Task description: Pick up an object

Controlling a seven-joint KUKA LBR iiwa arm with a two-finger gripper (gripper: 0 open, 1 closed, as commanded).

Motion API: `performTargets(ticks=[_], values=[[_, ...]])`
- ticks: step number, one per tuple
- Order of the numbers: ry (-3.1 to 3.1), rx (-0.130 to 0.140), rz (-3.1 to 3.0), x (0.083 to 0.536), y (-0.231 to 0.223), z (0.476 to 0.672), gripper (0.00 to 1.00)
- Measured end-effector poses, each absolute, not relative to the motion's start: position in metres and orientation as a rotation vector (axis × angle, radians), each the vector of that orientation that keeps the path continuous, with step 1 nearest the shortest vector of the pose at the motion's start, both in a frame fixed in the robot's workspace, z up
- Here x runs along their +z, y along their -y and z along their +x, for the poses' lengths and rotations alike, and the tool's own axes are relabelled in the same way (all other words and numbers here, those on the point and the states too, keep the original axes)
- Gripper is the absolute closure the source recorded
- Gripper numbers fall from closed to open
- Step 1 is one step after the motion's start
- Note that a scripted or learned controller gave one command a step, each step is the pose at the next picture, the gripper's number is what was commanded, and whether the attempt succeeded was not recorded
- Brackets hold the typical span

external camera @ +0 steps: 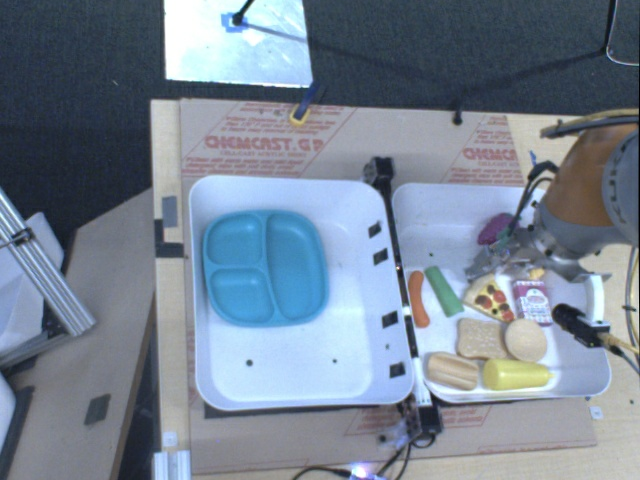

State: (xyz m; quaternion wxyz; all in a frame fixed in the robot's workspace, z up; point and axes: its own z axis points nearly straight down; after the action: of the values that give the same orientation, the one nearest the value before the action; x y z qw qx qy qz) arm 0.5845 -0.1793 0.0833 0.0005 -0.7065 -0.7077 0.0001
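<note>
A grey robot arm's gripper (497,260) hangs over crowded toy food in the right bin (440,203), jaws' spread impossible to tell, just above the pizza slice (489,299); such crowding risks nudging neighbours or closing on nothing.

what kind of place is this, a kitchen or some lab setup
Most likely a robotics lab bench, not a kitchen: two white bins sit on a taped board, toy food fills one, and a robot arm reaches in.

The arm (600,183) runs off the right edge and partly hides the purple toy (494,229)
</note>
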Motion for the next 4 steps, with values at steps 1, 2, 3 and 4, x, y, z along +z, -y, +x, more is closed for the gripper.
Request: performTargets(ticks=[1, 2, 3, 4], values=[[2.226, -0.004, -2.222, 0.096, 0.180, 0.586, 1.00], [2.230, -0.006, -2.223, 0.160, 0.180, 0.584, 1.00], [2.231, -0.006, -2.221, 0.207, 0.176, 0.592, 1.00], [2.230, -0.004, -2.219, 0.226, 0.176, 0.593, 1.00]])
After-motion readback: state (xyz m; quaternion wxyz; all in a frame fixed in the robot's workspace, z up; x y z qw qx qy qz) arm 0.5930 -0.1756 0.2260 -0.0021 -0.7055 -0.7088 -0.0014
